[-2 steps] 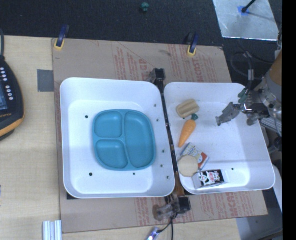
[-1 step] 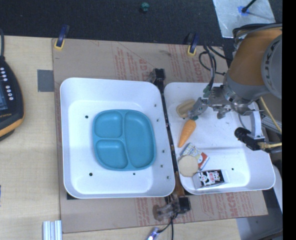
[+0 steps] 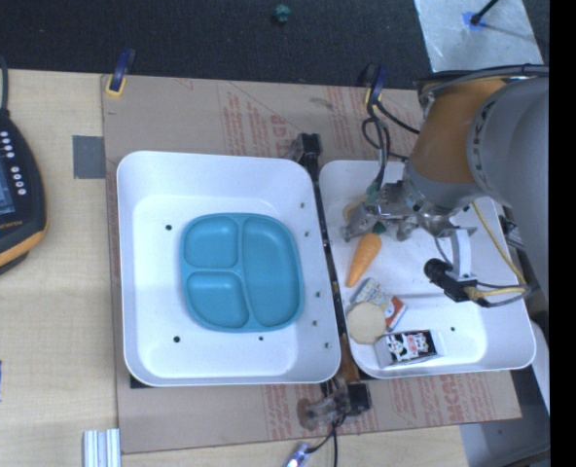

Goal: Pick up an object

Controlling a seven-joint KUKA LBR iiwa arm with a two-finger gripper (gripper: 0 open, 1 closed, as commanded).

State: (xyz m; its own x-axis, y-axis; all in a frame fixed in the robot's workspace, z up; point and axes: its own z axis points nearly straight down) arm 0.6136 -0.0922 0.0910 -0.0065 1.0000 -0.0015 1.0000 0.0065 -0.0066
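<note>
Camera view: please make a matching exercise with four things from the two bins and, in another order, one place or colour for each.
Things:
1. divided plate
2. toy carrot
3. black-and-white packet
4. round beige disc

Descriptions:
A. orange, just below the end effector
B. light blue, in the left bin
C. near the front edge of the right bin
D. pale tan, lying between the carrot and the packet

Pairs: 1-B, 2-A, 3-C, 4-D

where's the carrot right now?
The carrot lies in the right bin, near its left wall, just below the gripper and above a round tan piece.
</note>
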